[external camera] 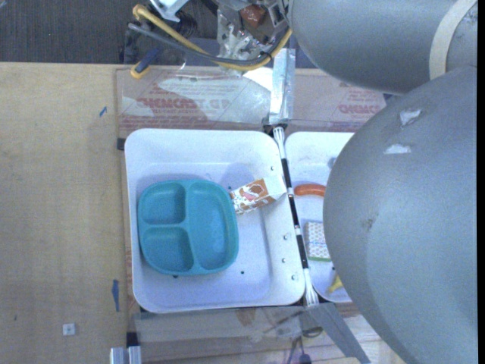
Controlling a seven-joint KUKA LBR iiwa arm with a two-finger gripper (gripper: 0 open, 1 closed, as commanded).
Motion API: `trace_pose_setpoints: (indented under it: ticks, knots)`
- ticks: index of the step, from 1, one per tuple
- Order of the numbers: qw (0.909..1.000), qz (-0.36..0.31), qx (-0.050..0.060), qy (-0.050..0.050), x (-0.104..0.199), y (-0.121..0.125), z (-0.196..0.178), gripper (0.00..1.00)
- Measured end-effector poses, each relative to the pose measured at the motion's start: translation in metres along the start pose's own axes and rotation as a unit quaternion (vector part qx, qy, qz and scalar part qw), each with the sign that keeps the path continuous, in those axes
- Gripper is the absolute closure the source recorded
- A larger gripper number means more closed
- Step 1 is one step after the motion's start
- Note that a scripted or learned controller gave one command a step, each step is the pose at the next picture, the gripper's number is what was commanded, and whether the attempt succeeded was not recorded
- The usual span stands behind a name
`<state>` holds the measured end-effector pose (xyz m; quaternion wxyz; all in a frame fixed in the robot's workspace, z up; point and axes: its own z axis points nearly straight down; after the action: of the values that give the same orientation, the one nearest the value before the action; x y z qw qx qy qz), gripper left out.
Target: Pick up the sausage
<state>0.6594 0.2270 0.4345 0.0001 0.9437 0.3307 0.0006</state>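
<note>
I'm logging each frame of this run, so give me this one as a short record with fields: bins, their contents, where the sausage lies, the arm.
left bin: teal divided plate; small orange-and-white carton beside the plate's right edge
right bin: sausage, a patterned card, a yellow bit
sausage: orange, lying flat near the divider, partly hidden by the arm
arm: grey, covers most of the right bin

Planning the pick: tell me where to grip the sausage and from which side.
Grip the sausage across its narrow width near the exposed left end, coming straight down from above. It lies flat and lengthwise left-right in the right bin, close to the divider; the arm hides its right part, so the middle cannot be judged.
</note>
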Motion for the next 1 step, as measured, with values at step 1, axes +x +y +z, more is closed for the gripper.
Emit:
trace_pose_setpoints:
  ticks: [1]
  knots:
    - [1.0000,0.000,0.001,-0.001,-0.0022,0.0021,-0.0001,1.00]
